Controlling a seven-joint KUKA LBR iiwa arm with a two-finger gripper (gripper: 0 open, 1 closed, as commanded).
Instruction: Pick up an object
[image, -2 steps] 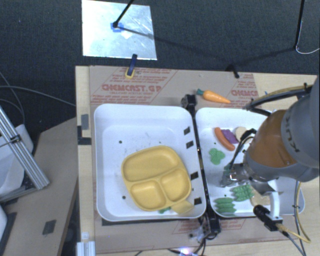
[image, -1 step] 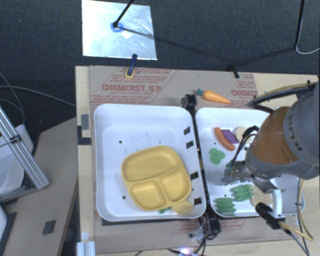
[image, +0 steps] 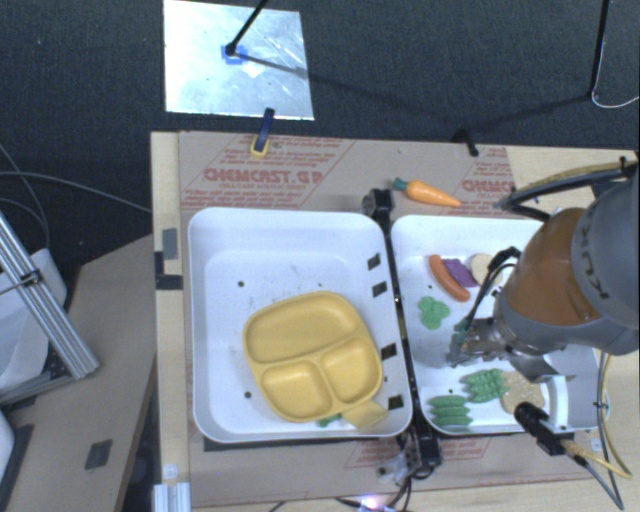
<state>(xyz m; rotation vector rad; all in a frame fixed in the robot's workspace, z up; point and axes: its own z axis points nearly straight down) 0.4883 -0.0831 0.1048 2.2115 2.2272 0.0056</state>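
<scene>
The right bin (image: 415, 245) holds toy foods: an orange sausage (image: 449, 277), a purple piece (image: 461, 270), a pale round piece (image: 482, 265), a green broccoli-like piece (image: 433, 312), a green bumpy piece (image: 485, 384), a green pea pod (image: 449, 407) and a tan round piece (image: 526, 392). My gripper (image: 466, 345) hangs low over the right bin's middle, between the broccoli piece and the bumpy green piece. The arm's wrist hides most of it.
The left bin (image: 215, 260) holds a yellow divided tray (image: 312, 353). A toy carrot (image: 428, 192) lies on the cardboard behind the bins. A blue and yellow tool (image: 263, 133) lies near the back left. The arm's orange band (image: 555, 270) covers the right bin's right side.
</scene>
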